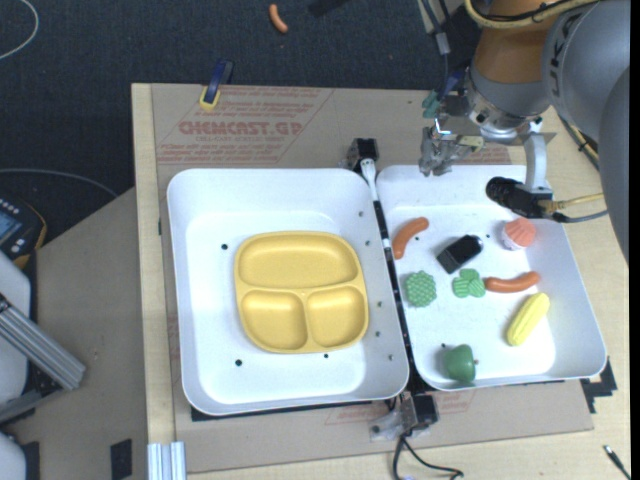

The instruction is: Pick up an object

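The arm is cut off by the top and right edges, so only its orange band and grey wrist show, and the gripper beneath it is too small and cluttered to tell how its fingers stand. At the left edge a dark device and a metal rail are cropped. The pink and white object in the right bin is too blurred to name.
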{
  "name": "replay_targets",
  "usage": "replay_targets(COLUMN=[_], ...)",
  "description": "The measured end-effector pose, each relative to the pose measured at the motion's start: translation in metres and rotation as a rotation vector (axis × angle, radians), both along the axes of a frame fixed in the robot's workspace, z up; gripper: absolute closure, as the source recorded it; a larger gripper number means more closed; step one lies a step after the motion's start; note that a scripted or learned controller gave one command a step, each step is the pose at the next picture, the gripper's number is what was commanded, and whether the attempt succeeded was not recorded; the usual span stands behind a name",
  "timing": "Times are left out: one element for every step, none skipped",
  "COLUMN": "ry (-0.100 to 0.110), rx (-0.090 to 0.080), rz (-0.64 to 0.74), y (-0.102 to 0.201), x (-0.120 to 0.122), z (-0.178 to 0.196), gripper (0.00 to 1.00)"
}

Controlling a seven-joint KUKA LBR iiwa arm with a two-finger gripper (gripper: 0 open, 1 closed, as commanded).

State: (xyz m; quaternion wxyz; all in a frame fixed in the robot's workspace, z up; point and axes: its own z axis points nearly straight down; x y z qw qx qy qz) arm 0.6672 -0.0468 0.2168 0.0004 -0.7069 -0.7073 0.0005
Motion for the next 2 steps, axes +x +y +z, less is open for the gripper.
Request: replay_targets(ry=[-0.004,-0.005], rx=[-0.001,0.0], rz=[-0.002,0.001], y=[-0.015,0.003], x=[0.004,0.0], z=[0.006,0.016], gripper=[1.0,1.0])
